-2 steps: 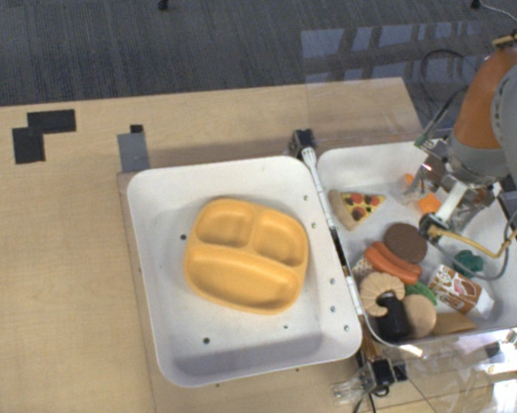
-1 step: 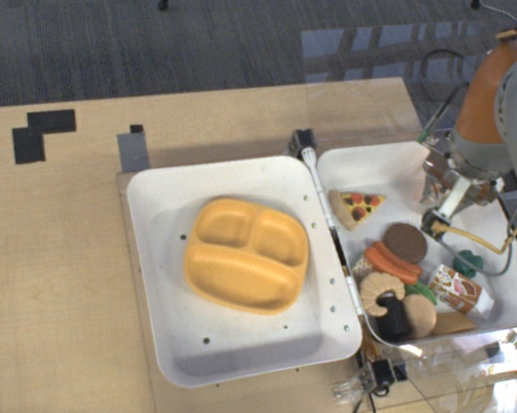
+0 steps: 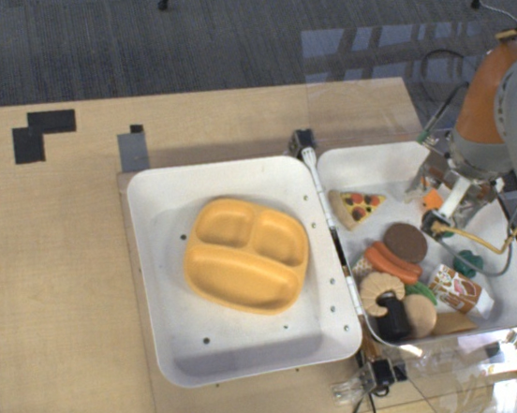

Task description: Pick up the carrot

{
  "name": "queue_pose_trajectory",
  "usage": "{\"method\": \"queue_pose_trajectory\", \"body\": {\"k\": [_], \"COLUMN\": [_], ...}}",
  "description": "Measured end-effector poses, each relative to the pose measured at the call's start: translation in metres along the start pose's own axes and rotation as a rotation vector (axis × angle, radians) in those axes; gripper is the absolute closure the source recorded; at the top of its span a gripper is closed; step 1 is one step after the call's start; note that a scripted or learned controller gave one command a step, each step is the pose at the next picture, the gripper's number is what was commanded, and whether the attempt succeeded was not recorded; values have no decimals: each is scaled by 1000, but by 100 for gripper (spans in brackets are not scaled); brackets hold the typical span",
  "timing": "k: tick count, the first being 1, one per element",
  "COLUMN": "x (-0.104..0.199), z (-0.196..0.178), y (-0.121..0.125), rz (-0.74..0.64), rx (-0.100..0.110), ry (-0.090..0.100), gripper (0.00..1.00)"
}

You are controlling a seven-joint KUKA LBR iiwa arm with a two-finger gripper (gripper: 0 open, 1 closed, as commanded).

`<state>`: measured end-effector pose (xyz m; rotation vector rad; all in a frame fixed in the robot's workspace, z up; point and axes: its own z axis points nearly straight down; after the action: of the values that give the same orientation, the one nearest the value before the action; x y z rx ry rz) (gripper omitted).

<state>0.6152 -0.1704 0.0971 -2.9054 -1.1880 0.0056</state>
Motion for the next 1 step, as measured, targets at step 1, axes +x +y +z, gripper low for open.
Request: {"method": "queue_pose_trajectory", "body": {"k": [1], "x": [-14], "z": [11], "y": [28], "rz": [244], "rx": [-5], "ry": [7], "gripper": [0]}}
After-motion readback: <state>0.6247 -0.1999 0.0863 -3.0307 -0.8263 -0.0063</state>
